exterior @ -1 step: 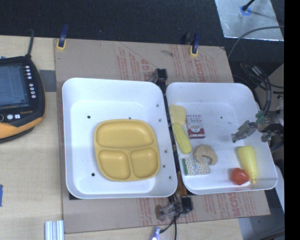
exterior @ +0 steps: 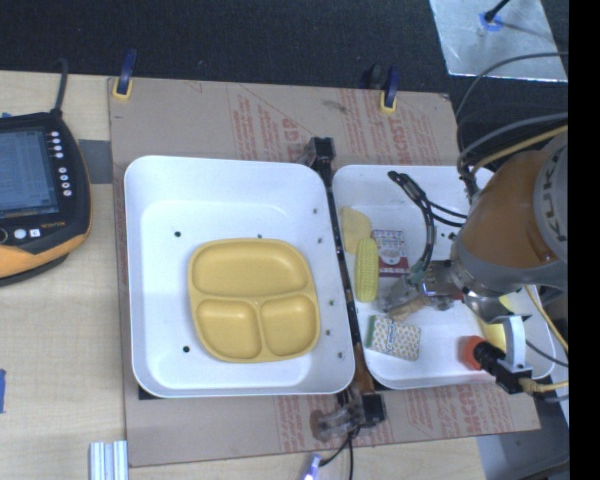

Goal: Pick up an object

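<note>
In the right bin, a yellow corn cob lies by the left wall, with a pale yellow piece just behind it. A small red and white packet lies beside them. A green and white packet rests near the front. A red-orange object lies at the front right. My gripper hangs low over the bin's middle, right of the corn and just above the green and white packet. The grey arm with its orange band hides the bin's right part.
The left bin holds a yellow divided plate. A tablet in an orange case lies on the bench at far left. Clamps and cables sit around the bins' far edge.
</note>
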{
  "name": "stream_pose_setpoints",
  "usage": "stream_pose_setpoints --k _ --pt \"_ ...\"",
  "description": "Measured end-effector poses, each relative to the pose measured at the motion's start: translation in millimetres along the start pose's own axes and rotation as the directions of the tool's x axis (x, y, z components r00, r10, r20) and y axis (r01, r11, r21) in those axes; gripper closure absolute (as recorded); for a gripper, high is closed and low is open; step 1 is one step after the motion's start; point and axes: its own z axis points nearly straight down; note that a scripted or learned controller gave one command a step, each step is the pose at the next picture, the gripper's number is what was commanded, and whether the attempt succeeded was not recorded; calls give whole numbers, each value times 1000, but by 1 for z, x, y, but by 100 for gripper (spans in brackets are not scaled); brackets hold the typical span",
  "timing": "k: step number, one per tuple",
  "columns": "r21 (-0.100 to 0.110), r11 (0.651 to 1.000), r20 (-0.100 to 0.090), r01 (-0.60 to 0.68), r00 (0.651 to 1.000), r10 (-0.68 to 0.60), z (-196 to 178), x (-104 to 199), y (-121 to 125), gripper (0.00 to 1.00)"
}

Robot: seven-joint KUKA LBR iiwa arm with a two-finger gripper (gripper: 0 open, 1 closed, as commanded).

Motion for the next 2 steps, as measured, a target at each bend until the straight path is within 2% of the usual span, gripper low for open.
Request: stream_pose_setpoints --k 1,2 --pt "-3 1000 2 -1 1000 1 -1 8 38 0" --pt "-4 1000 1 -4 1000 4 -2 -57 148 0"
